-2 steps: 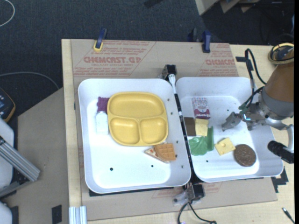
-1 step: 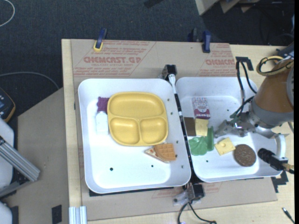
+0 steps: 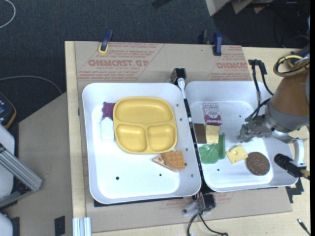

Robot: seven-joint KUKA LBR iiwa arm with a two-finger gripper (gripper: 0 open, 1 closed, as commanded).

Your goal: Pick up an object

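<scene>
The right bin [image 3: 231, 93] holds a small red-and-white packet [image 3: 212, 112], a brown block [image 3: 199, 132], a pale yellow piece [image 3: 212, 133], a green leafy toy [image 3: 212, 152], a yellow cheese wedge [image 3: 236, 154] and a round brown cookie [image 3: 258, 163]. My gripper [image 3: 247, 132] hangs low at the right side of this bin, just above and right of the cheese wedge. Nothing shows between its fingers. The arm's orange band [image 3: 291, 93] is above it at the right edge.
The left bin [image 3: 98, 171] carries a yellow divided tray [image 3: 145, 123], a purple item [image 3: 107, 109], a white bottle [image 3: 106, 129] and a waffle piece [image 3: 172, 160]. Black cables [image 3: 258, 77] run along the right bin's far corner. Clamps [image 3: 104, 42] hold the board's back edge.
</scene>
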